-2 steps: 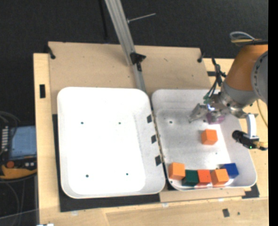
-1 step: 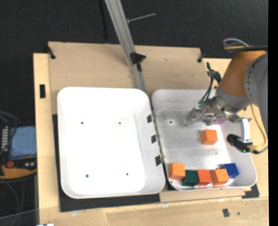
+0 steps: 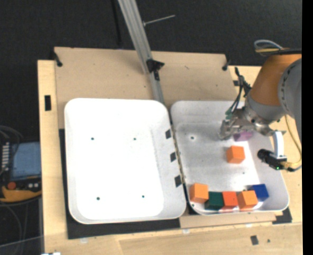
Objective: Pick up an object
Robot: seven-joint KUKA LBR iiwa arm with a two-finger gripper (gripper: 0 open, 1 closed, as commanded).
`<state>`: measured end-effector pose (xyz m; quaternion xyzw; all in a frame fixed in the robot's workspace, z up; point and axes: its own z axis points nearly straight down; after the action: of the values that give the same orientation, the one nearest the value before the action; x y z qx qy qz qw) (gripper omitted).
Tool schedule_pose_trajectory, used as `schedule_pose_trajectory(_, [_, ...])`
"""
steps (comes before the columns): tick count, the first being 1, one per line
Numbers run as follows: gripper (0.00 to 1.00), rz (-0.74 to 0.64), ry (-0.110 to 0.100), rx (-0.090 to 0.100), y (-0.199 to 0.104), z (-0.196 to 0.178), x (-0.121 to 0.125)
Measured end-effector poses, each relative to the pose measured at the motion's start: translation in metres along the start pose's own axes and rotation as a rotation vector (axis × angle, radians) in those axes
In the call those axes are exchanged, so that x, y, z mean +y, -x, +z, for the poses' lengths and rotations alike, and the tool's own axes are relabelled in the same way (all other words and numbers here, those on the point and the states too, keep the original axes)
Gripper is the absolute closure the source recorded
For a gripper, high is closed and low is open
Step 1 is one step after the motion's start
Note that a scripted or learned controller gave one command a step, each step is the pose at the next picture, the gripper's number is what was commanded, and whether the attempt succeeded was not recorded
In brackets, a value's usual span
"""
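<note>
left bin (image 3: 93, 163) has nothing for me to grab, just white floor. all the blocks are over in the right bin (image 3: 199, 126). along its near wall, going left to right: an orange block (image 3: 199, 192), a dark green block (image 3: 215, 200), another orange cube (image 3: 230, 198), a third orange one (image 3: 247, 198), then a blue block (image 3: 259, 191) at the end. they're packed close, touching or nearly so. a lone orange block (image 3: 235, 154) sits out in the middle, well apart from that row.

my pincer (image 3: 232, 127) is down over the far part of the right bin, just beyond that lone block, with something small and purple (image 3: 245, 134) right beside it. can't tell if i'm clenched or released from this angle, and i can't say i'm holding anything. so i'd call the pick not yet done: still need a grasp and a lift.
</note>
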<state>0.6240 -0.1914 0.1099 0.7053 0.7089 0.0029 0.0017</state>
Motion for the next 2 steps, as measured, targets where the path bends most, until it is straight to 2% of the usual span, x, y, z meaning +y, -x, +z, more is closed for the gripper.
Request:
schedule_pose_trajectory(1, [1.00,0.002,0.002,-0.004,0.004,-0.064,0.006])
schedule_pose_trajectory(2, [1.00,0.000,0.001,-0.003,0.000,-0.112,0.013])
